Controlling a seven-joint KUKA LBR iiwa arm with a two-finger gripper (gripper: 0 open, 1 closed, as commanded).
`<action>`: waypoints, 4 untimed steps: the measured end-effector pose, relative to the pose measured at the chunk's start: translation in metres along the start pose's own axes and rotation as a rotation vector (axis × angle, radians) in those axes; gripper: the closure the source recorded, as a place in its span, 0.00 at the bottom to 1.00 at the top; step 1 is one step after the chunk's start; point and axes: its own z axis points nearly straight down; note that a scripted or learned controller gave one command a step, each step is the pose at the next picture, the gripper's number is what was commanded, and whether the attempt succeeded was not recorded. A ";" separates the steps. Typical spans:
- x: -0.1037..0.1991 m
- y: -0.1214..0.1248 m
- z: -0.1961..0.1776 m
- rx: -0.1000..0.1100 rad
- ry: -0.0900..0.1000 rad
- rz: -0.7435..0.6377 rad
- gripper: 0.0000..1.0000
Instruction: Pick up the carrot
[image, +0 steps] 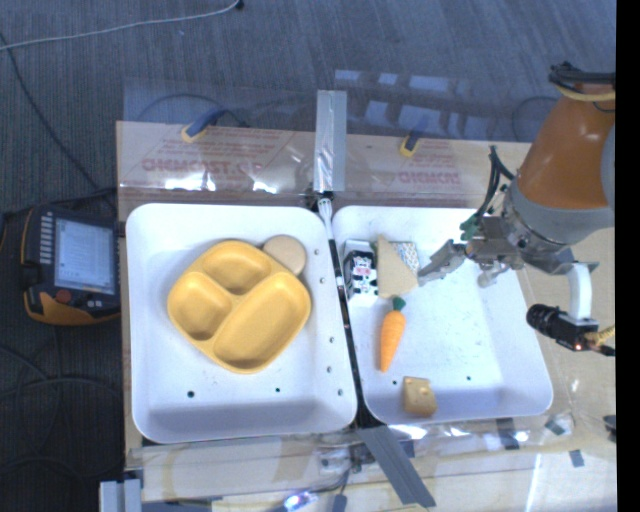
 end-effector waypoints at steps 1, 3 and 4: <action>0.014 -0.032 0.111 0.002 0.001 0.079 0.00; 0.006 -0.012 0.152 -0.013 0.001 -0.019 1.00; 0.000 -0.039 -0.009 -0.002 -0.004 0.154 1.00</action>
